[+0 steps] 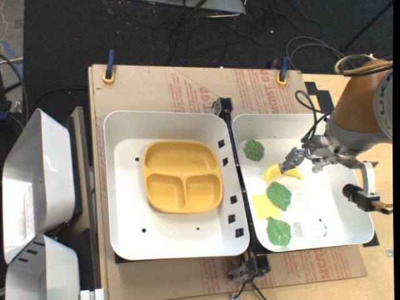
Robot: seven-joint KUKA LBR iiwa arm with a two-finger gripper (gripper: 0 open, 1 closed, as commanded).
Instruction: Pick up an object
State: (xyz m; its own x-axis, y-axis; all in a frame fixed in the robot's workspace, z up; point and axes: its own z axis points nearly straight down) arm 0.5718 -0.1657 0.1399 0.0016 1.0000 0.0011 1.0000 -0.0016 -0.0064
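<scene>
In the right bin (350, 214) lie several small items. A green broccoli-like piece (253, 149) sits near the bin's far left, and a yellow banana-like piece (277, 172) lies just below it. Toward the front come a green leafy piece (279, 195), a flat yellow square (263, 206) and another green piece (279, 231). A small white item (311, 230) rests near the front wall. My gripper (299, 161) hangs low over the bin, its tip right beside the upper right end of the yellow banana-like piece. Nothing is visibly held.
The left bin (119, 186) holds a yellow divided plate (182, 175). A black divider with clips (232, 167) runs between the bins. The arm's orange band (359, 99) and wrist (359, 189) hang over the right bin's right half. White containers (34, 174) stand off the bench's left.
</scene>
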